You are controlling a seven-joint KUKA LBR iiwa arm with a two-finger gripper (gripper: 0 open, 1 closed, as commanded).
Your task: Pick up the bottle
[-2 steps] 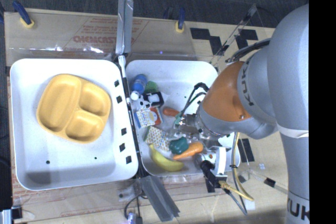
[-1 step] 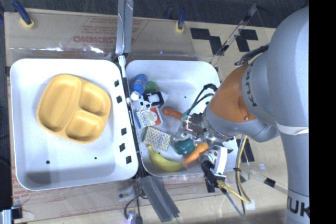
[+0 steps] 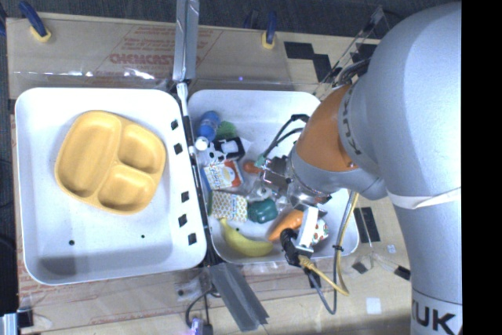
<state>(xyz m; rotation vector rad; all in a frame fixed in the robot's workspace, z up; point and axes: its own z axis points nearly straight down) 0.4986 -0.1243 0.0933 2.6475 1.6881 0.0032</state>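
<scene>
Hanging low over the middle of the right bin (image 3: 329, 102), centre of the frame: end effector (image 3: 272, 174), buried among clutter below the orange-banded wrist. Apart or together? Cannot tell, too much hardware and shadow in the way. Nothing visibly gripped.

Lying at the upper left of that bin, hard against the wall by the divider: the blue bottle (image 3: 209, 124), pale cap end pointing toward the frame's bottom. Near the end effector, but up and to its left, with a green object (image 3: 227, 128) touching its right side and a black-and-white item (image 3: 230, 147) just below that.

Plenty to go wrong from here, as a judgement:
- Closing at the present spot likely to catch the wrong thing, with the printed pouch (image 3: 222, 175), teal object (image 3: 263, 209) and small orange piece (image 3: 249, 165) all closer than the target.
- Bottle wedged by the wall: little room on that side, so risk of striking the rim or glancing off.
- Rounded body, lying down: apt to roll or squirt out.
- Neighbours possibly dragged along.

Counting up:
- Two white bins.
- One yellow divided plate (image 3: 110, 161) in the left bin (image 3: 35, 192).
- One bottle, one green object, one black-and-white item, one pouch, one patterned packet (image 3: 229, 205), one teal object.
- One banana (image 3: 245, 242).
- One larger orange object (image 3: 285, 222) at lower right, plus the small orange piece.
</scene>
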